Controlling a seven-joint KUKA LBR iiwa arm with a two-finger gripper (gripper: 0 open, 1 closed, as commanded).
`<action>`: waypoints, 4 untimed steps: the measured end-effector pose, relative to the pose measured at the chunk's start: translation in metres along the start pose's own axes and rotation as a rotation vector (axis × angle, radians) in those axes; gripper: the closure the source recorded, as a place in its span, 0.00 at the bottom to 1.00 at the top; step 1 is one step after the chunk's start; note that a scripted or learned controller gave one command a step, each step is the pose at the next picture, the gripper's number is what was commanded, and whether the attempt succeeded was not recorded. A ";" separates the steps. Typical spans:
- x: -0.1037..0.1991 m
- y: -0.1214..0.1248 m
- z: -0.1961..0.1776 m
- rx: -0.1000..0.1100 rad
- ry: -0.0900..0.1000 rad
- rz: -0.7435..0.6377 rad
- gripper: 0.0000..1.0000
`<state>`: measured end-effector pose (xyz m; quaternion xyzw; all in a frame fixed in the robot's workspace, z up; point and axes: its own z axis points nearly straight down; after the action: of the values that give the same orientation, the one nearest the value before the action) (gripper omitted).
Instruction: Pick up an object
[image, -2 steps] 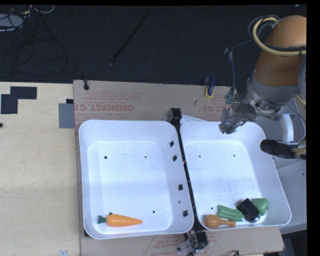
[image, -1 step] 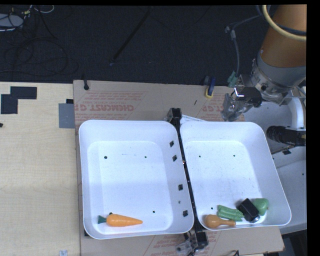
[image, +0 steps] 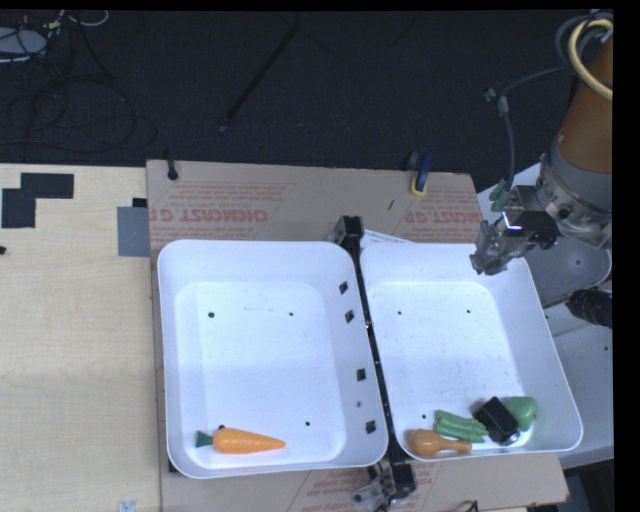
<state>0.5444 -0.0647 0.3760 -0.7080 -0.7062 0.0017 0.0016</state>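
I take the right bin (image: 530, 300) as my reference. The hand (image: 490, 258) hangs over that bin's far right corner, at the rim, on the grey arm (image: 585, 170) entering from the right. I cannot tell how far it is open; its tip is small and dark, and I see nothing held in it.

Four objects lie clustered in the right bin's near right corner, well apart from the hand: a tan pear (image: 437, 443), a green pod (image: 459, 427) just beyond it, a black block (image: 497, 419) touching the pod's right end, and a green piece (image: 522, 409) partly behind the block.

In the left bin (image: 180, 300), adjoining the right bin, a carrot (image: 245, 441) lies along the near wall. Both bins sit on a cardboard sheet (image: 300, 195) on the worktop (image: 70, 350).
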 end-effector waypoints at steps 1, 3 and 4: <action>-0.039 -0.052 -0.010 -0.001 0.000 0.002 1.00; 0.182 -0.058 -0.168 -0.015 0.006 -0.020 1.00; 0.275 -0.005 -0.104 0.002 -0.001 -0.011 1.00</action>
<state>0.5407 0.2100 0.4796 -0.7043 -0.7099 0.0029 0.0019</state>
